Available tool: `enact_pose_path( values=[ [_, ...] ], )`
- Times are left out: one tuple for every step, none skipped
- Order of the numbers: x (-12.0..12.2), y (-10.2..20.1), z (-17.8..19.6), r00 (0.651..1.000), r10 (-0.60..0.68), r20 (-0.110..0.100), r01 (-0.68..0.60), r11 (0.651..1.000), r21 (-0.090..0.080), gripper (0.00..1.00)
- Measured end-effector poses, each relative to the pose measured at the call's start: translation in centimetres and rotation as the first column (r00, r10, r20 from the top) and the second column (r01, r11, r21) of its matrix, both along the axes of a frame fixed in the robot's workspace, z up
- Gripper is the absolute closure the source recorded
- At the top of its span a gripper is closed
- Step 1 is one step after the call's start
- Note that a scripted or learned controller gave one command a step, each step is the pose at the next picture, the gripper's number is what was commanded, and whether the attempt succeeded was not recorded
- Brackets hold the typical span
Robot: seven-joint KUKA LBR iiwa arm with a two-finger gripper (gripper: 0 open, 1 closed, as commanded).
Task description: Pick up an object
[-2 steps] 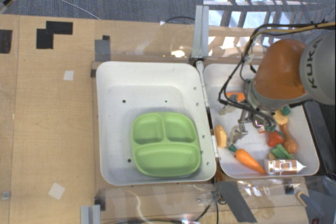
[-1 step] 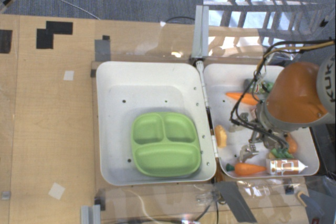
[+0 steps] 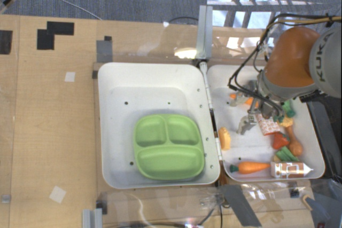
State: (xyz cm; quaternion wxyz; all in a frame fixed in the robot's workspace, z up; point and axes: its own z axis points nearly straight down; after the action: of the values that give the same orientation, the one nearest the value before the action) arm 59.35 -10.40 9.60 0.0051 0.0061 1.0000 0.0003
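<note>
My claw (image 3: 250,121) hangs low inside the right bin (image 3: 316,136), near its middle, and I cannot tell how wide it stands from this slanted look down. Just right of it lies a small red-and-white packet (image 3: 268,125), touching or almost touching the metal. Further right, along the bin's right side, sit a green piece (image 3: 289,109), a red pepper-like piece (image 3: 280,141), and more orange and green toy food (image 3: 291,151) bunched together. To my left, by the wall between the bins, lies a small yellow piece (image 3: 225,139). At the near edge a carrot (image 3: 251,167) lies on its side, and right of it a white bottle (image 3: 290,170) lies flat too. On the far side of my claw a small orange bit (image 3: 233,96) shows. My orange band (image 3: 288,59) looms above all this. The left bin (image 3: 115,115) holds a green divided plate (image 3: 169,146) toward its near side, well apart from me.
</note>
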Motion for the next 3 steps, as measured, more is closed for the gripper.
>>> enact_pose_path(
  values=[
    [-1.4, -5.8, -0.7, 1.0, -0.001, 0.003, 0.001, 1.0, -0.004, 0.0],
    [5.1, 1.5, -0.8, 0.976, -0.216, 0.002, 0.216, 0.976, 0.004, 0.0],
    [5.5, 1.4, 0.8, 0.977, -0.214, 0.017, 0.214, 0.977, 0.005, 1.0]
  ],
)
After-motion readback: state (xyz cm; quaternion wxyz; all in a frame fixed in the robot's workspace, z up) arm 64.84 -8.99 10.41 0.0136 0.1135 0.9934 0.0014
